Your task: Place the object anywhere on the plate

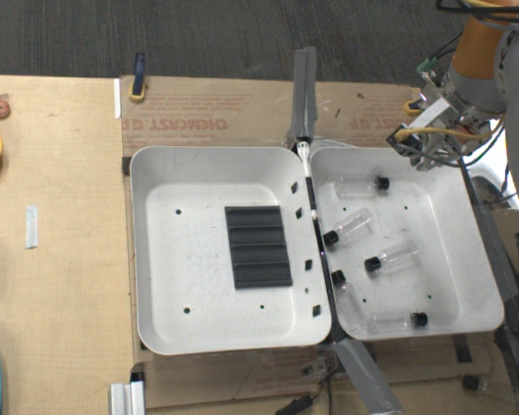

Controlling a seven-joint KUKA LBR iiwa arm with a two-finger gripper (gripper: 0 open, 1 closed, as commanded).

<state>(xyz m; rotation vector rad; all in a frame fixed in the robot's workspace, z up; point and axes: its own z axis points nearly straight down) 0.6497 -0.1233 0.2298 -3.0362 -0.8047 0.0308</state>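
Note:
A black ribbed plate lies flat in the middle of the left bin. Several clear vials with black caps lie on their sides in the right bin: one near the back, one by the left wall, one in the middle, one at the front. My gripper hangs over the right bin's back right corner, above and to the right of the rear vial. I see nothing held in it.
A grey divider post rises behind the seam between the bins. Cardboard lies behind the bins, with a blue clamp at its left end. Cables trail from the wrist along the right bin's right rim.

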